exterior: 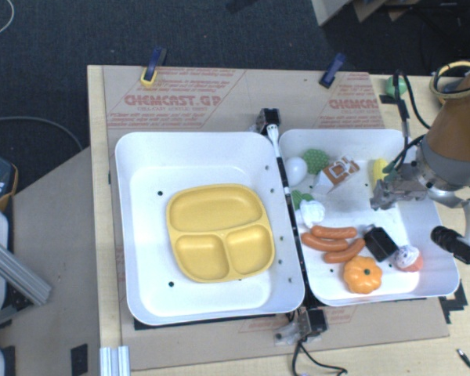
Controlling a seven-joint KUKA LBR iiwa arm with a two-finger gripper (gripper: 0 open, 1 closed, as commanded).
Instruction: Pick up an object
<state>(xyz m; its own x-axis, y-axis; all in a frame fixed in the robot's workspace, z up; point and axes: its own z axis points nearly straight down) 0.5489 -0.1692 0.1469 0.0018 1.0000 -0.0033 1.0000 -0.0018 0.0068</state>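
The right bin (428, 227) holds several small objects. Orange-red sausages (333, 241) lie at its middle, with an orange pumpkin (362, 276) in front of them and a black block (380, 244) to their right. A small brown and white box (341, 171), a green lump (316, 160) and a white ball (296, 168) sit at the back. My gripper (385, 197) hangs low over the bin's right half, just behind the black block and beside a yellow item (378, 167). Nothing shows in its grasp.
The left bin (141, 210) holds a yellow divided plate (219, 232). A white crumpled piece (311, 211) lies by the wall between the bins. A pink and white toy (407, 259) rests at the right bin's front right. Clamps (150, 67) hold the cardboard at the back.
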